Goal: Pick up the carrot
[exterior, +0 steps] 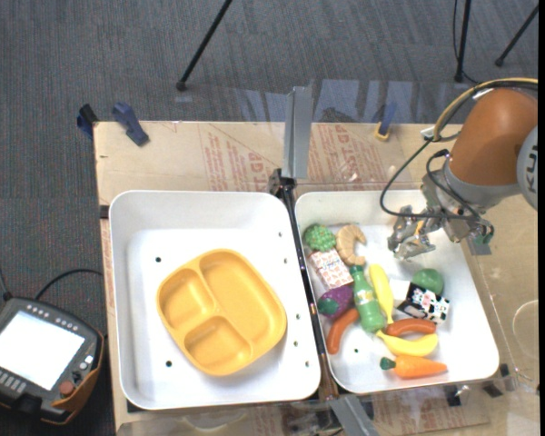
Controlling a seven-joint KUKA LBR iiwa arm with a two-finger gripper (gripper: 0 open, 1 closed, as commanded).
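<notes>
The jaws [411,241] hang over the upper part of the right bin [487,334]; how far they stand open cannot be told, and nothing shows between them. The carrot [417,367] lies well below the jaws, near the bin's front wall, just under a banana [407,343]. Red lettering printed on the surface [245,157] behind the bins is too small to read.

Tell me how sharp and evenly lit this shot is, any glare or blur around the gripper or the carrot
Camera view: even, soft light with faint shadows; the carrot reads sharp at the near edge of the right bin; the gripper looks small and slightly smeared, its details hard to resolve; a pale glare streaks the clear panel behind the bins.
</notes>
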